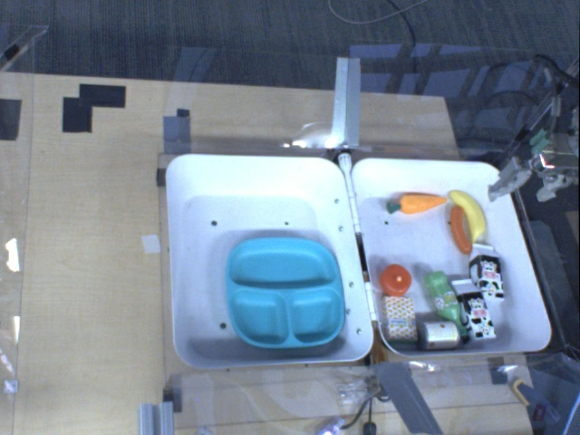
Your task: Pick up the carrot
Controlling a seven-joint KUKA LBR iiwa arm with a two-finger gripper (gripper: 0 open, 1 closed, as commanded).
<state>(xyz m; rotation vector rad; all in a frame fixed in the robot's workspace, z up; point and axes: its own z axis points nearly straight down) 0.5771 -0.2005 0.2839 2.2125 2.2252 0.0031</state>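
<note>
Carrot [422, 204] untouched near the far edge of the right bin [540, 333], so the pick looks not yet begun. Left to right: a blue tray [285, 290] in the left bin [195, 243], then the carrot, long axis across the bin (green end left, tip toward the banana [471, 211]), then the gripper [535, 175] beyond the far right corner; its state I cannot tell.

Single fixed camera, mounted high above the desk [82, 270], looking down at a slant. Moderate distance: both white bins fit whole, left bin [195, 198] and right bin [530, 320] side by side (dark floor [227, 16] fills the top edge).
</note>
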